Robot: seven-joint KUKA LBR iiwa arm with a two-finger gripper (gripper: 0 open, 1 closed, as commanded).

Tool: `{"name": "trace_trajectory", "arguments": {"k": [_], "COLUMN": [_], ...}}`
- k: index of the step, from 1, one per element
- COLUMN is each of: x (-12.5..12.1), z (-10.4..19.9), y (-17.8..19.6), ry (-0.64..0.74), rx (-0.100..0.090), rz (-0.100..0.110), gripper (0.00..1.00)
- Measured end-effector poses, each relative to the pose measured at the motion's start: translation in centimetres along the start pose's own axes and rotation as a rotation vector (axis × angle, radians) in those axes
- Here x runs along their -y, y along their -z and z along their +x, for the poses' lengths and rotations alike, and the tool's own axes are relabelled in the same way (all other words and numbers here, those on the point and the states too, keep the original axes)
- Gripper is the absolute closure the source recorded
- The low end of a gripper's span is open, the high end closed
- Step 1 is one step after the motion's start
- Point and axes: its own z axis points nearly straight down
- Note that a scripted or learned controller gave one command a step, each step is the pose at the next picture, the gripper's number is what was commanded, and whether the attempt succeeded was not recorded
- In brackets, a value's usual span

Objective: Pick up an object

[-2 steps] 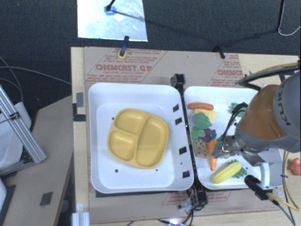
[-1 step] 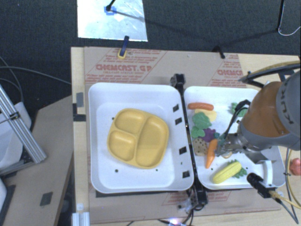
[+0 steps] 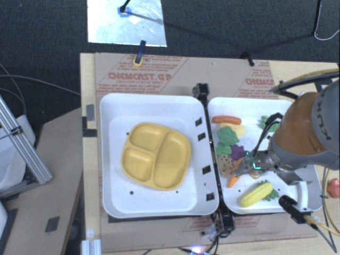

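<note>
The bench (image 3: 175,70) carries two shallow white plastic bins side by side. The left bin (image 3: 114,116) holds a yellow three-compartment plate (image 3: 156,155). The grey arm with its orange band (image 3: 297,129) reaches in from the right over the right bin (image 3: 223,108), where toy food lies in a loose heap: a yellow corn cob (image 3: 256,194) nearest, an orange-red sausage (image 3: 227,120) at the far side, green leafy pieces (image 3: 227,137), a small purple piece (image 3: 237,153), and an orange carrot (image 3: 233,180). The end effector (image 3: 249,162) sits low among these, just beside the purple piece and a tan biscuit (image 3: 226,164). Whether it is released or clenched I cannot tell. Nothing looks lifted; the pick seems yet to be completed.
</note>
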Motion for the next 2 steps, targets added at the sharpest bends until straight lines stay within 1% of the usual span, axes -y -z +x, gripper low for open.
{"name": "trace_trajectory", "arguments": {"k": [1, 2], "x": [-3.3, 0.1], "z": [-1.6, 6.0], "y": [-2.4, 7.9], "ry": [0.003, 0.010], "rx": [-0.005, -0.007], "rz": [0.003, 0.002], "gripper": [0.00, 0.00]}}
